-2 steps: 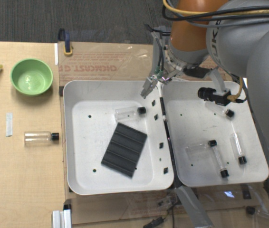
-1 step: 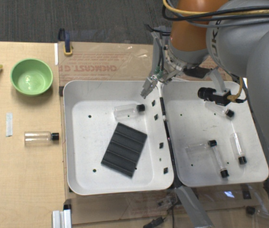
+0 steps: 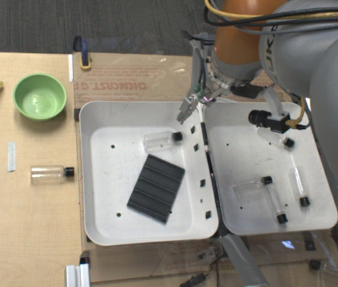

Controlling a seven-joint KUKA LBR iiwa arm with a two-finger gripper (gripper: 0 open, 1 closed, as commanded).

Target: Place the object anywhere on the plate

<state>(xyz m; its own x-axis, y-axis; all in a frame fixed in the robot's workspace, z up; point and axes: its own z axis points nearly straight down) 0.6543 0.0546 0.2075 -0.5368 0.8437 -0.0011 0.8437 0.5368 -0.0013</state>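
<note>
Bins: two, white, side by side; left bin (image 3: 97, 220), right bin (image 3: 324, 220).
Plate (image 3: 156, 188): one, dark ribbed, centre of left bin.
Clear vials: one (image 3: 160, 139) above plate, three at lower right, one (image 3: 51, 172) on bench.
Gripper (image 3: 188, 109): above the divider; fingers' spread hard to make out.

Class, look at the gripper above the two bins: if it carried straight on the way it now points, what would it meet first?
The gripper points down and left, toward the left bin. First in that line is probably the small clear bottle lying beside the dark ridged plate, though depth is unclear from one view.
</note>
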